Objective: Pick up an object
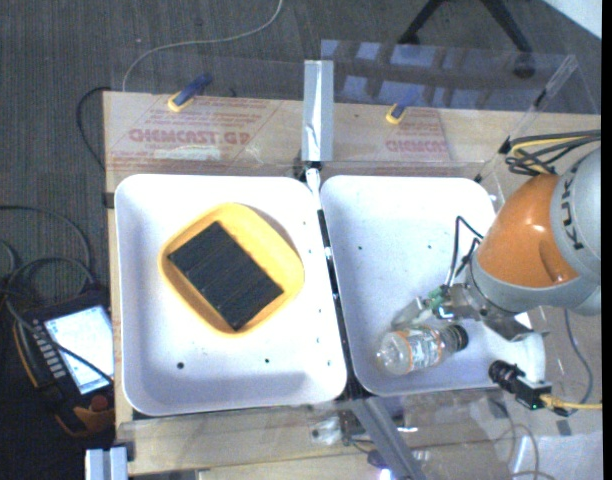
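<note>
In the right bin [406, 238] a clear plastic bottle [418, 348] lies on its side near the front wall, its dark cap pointing toward the arm. The gripper [438, 310] sits low in that bin, just above and touching or nearly touching the bottle's upper side; wiring and the wrist hide the tip, so whether it is open or closed cannot be told, and nothing shows the bottle actually being gripped. The left bin [136, 368] holds a yellow dish [281, 248] with a dark ribbed block [226, 274] resting in it, well apart from the arm.

The likely trouble lies with the bottle itself. It is round, smooth and light, so a grasp that lands off its centre line could squirt it sideways or roll it against the front wall. Thin plastic may also crumple and slip out during a lift. Being close to the bin's wall, the bottle leaves little room on that side, and a descent that is slightly off could strike the rim.
</note>
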Available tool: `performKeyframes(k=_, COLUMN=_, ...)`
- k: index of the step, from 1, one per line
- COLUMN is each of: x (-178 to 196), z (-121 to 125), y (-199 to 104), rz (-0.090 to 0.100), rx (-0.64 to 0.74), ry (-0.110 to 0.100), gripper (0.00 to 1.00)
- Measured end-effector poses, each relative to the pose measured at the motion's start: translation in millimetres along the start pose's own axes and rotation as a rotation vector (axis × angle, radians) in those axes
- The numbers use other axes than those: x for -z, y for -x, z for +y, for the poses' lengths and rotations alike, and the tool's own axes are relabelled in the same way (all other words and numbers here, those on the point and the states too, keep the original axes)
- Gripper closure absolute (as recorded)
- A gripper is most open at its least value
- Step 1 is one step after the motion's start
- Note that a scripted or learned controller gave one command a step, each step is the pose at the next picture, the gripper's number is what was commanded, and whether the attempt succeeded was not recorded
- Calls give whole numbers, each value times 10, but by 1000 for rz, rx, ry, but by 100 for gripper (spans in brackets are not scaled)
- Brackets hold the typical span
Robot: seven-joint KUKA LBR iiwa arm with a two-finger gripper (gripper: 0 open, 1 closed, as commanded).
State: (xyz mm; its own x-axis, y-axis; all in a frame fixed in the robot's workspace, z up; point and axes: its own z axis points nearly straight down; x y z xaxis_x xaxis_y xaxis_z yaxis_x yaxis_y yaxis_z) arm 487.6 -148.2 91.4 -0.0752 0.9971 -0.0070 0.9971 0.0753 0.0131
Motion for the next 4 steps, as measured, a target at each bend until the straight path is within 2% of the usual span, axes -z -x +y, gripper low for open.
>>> performKeyframes(k=1, x=105, z=29, y=-19, rz=3, rx=3, ry=5, gripper=100)
performKeyframes(k=2, x=105, z=28, y=-20, rz=3, rx=2, ry=5, gripper=0)
performKeyframes(k=3, x=329, z=174, y=294, rz=4, rx=-301, ry=-17, gripper=0)
performKeyframes(k=4, x=2, z=34, y=-452, rz=-2, rx=-255, ry=1, gripper=0)
